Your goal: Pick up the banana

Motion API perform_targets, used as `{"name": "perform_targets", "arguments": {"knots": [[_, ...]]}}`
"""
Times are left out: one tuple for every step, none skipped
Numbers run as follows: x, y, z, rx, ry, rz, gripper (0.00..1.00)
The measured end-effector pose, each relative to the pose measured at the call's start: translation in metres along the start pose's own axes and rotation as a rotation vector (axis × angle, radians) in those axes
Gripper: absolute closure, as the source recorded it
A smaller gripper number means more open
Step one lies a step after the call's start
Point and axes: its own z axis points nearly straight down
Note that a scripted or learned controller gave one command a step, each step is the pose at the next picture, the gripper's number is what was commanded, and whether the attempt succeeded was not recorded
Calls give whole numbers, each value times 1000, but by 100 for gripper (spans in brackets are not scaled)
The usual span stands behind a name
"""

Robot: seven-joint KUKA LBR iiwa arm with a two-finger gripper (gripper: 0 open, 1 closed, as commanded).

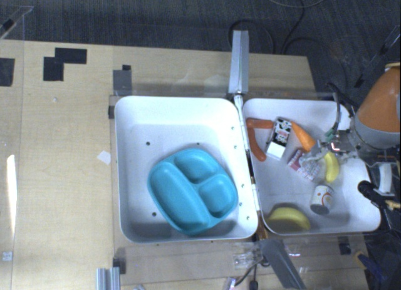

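Where it lies beside the tool [330, 146], banana [331, 167] small, yellow, seemingly upright.

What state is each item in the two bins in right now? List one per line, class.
Blue divided plate: lying flat in the left bin, compartments bare.
Banana: lying loose in the right bin.
Small can: tipped on its side.
Yellow lemon-like fruit: resting by the bin's near wall.
Carrot: lying flat.

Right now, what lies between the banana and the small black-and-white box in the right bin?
In the camera view, a crumpled clear packet lies between the banana and the box, with an orange carrot-like piece along its far side.
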Motion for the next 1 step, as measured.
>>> {"name": "perform_targets", "arguments": {"knots": [[0, 4, -13, -11, -3, -1, 100]]}}
